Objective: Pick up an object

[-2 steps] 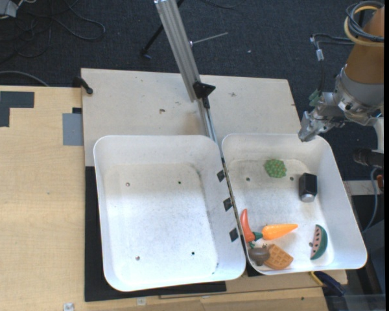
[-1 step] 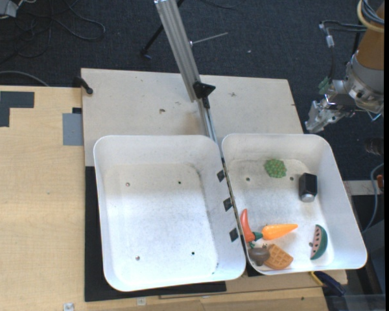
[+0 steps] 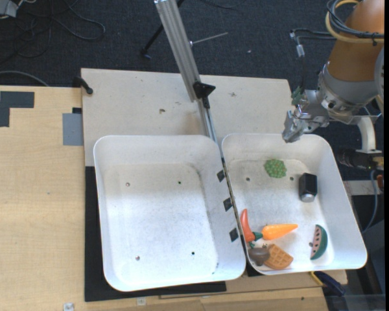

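The right bin [image 3: 337, 173] holds several small toys: a green bumpy ball [image 3: 275, 168] near the back, a black cylinder [image 3: 307, 186] to its right, an orange carrot [image 3: 279, 230], a red chili [image 3: 246, 225] by the left wall, a brown waffle [image 3: 279, 258] with a dark piece [image 3: 259, 256] beside it, and a watermelon slice [image 3: 318, 241]. My gripper [image 3: 293, 132] hangs over the bin's back rim, up and right of the green ball, with nothing seen in it.
The left bin [image 3: 117, 167] sits beside the right one, with a divider with black clips [image 3: 225, 190] between them. A slanted aluminium bar [image 3: 181, 50] rises behind the bins. The wooden bench [image 3: 32, 193] stretches to the left.
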### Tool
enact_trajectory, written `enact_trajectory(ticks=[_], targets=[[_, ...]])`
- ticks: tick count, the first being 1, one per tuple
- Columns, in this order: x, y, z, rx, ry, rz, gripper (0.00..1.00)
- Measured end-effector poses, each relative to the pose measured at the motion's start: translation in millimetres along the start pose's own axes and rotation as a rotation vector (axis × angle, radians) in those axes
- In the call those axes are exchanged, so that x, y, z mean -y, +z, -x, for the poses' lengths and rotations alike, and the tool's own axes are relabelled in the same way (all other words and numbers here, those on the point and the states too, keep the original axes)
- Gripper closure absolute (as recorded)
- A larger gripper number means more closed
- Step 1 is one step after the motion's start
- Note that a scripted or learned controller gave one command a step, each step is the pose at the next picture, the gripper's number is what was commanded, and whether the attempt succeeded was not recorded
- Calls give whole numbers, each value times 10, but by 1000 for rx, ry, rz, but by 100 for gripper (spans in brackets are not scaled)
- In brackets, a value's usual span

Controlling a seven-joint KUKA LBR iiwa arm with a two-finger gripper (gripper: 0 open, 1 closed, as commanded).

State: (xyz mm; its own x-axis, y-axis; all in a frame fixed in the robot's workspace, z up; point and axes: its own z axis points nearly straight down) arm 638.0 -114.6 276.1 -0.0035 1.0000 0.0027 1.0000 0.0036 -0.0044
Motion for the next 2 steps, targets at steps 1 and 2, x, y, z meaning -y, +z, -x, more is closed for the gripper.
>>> enact_trajectory(ticks=[1, 2], targets=[[54, 15, -560, 0, -1, 0, 100], [147, 42, -1082, 0, -1, -1, 100]])
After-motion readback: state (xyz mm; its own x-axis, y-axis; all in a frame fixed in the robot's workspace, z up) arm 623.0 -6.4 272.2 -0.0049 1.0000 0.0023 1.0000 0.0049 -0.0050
